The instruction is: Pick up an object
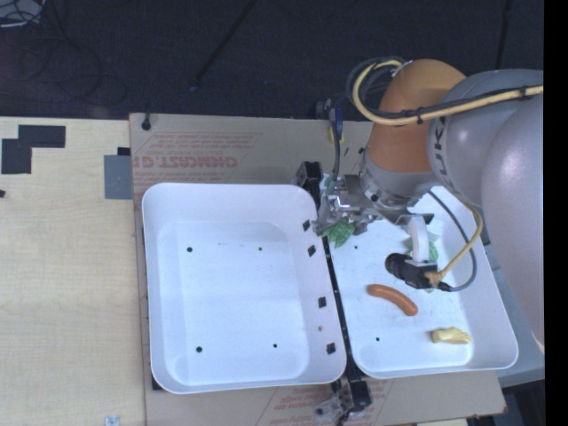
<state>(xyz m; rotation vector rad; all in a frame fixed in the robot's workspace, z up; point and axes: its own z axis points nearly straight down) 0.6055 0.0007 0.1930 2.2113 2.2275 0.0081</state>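
Note:
My gripper (338, 216) hangs over the far left corner of the right bin (479, 349), close to the wall between the two bins. A small green object (341, 232) sits right under its tip, touching or nearly touching it. Whether the green object is gripped I cannot make out. An orange sausage-shaped object (392, 298) lies in the middle of the right bin. A small yellow piece (451, 335) rests near that bin's front right corner. A white and green item (429, 243) lies farther back, partly hidden by the wrist.
The left bin (169, 238) stands beside the right one, its raised wall (321, 264) just left of the gripper. The grey arm with its orange band (417, 105) covers the right bin's back right part.

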